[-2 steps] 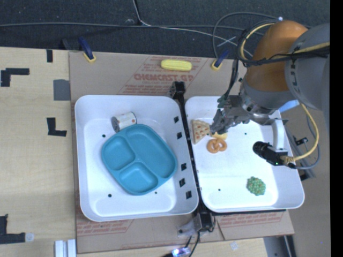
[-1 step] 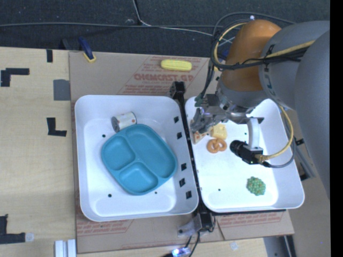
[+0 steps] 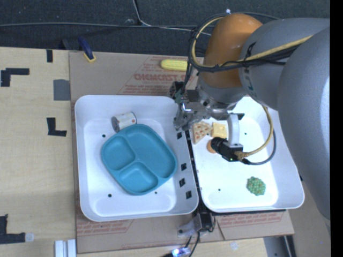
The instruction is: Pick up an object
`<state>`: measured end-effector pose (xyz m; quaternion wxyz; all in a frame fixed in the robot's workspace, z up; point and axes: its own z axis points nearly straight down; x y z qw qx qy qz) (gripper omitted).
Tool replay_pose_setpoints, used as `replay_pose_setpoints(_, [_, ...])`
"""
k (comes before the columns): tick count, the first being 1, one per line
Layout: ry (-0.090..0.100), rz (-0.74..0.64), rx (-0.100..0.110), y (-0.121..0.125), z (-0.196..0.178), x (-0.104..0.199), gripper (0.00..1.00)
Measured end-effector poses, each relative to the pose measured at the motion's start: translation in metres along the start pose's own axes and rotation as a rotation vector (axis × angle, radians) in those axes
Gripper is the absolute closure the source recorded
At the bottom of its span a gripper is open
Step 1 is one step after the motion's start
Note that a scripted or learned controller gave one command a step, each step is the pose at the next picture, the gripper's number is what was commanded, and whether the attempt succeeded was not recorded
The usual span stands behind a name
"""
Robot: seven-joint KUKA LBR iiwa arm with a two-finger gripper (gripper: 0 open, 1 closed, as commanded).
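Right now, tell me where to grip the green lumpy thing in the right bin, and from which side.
Grip the green lumpy thing across its middle, coming straight down from above. It looks small and roundish, lying alone on the right bin floor, apart from the walls and the other items, so fingers should fit either side.

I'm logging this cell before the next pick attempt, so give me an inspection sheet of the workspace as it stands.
Surface: bench with a cardboard sheet under two white bins, left bin and right bin.
Job's things: blue divided plate and small tipped cup in the left bin; green bumpy ball, cracker-like pieces and an orange piece in the right bin.
Clutter: yellow corn-like item on the cardboard behind the bins.
Grippers: claw low at the bins' shared wall; grasp cannot be judged.
Cables: yellow and black loops along the arm; thin wire on the dark backdrop.
Surroundings: black tape marks on the bench.
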<state>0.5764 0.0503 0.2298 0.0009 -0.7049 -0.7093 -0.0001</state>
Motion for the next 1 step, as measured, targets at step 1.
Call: replay_pose_setpoints(1, [-0.001, 0.001, 0.001, 0.0076, 0.0127, 0.0480, 1.00])
